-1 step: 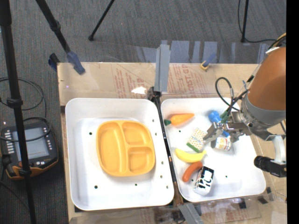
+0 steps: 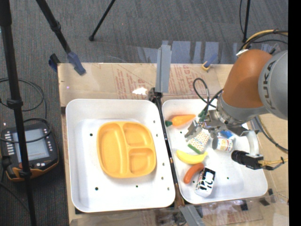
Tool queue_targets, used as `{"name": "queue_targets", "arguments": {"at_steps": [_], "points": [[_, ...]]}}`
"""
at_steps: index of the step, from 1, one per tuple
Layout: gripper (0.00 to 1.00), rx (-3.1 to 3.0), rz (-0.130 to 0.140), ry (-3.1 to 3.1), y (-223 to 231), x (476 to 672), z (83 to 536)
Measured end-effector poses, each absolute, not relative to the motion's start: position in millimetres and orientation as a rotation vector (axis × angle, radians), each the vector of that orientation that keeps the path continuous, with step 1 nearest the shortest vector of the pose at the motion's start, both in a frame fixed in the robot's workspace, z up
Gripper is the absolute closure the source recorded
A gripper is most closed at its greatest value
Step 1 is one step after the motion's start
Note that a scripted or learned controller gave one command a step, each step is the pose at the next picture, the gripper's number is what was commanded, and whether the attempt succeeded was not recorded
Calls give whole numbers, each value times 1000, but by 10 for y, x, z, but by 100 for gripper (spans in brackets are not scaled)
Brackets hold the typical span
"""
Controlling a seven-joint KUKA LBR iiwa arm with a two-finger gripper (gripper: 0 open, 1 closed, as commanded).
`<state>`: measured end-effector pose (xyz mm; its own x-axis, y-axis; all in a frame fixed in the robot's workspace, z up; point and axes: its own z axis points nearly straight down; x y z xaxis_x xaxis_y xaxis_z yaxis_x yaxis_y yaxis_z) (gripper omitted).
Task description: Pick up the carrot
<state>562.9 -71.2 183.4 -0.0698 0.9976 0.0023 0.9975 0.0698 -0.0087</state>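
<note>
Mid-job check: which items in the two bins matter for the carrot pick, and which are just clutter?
Belongs to the job:
carrot, at the top left of the right bin
end effector, just right of it

Lying about:
banana
sausage
black and white carton
small jar
patterned packet
yellow divided plate in the left bin

An orange carrot (image 2: 182, 120) with a small green top is seen lying flat on the floor of the right bin (image 2: 225, 194), near its left wall and toward its far left corner. Its green end is turned to the left wall, its tapered tip pointing right.
</note>
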Motion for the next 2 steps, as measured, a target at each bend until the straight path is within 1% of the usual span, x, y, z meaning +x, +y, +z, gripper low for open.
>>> {"name": "queue_targets", "arguments": {"at_steps": [1,2], "points": [[0,-2176,5,-2259,-849,6136,2147],[0,-2249,8,-2184,-818,6435,1366]]}}
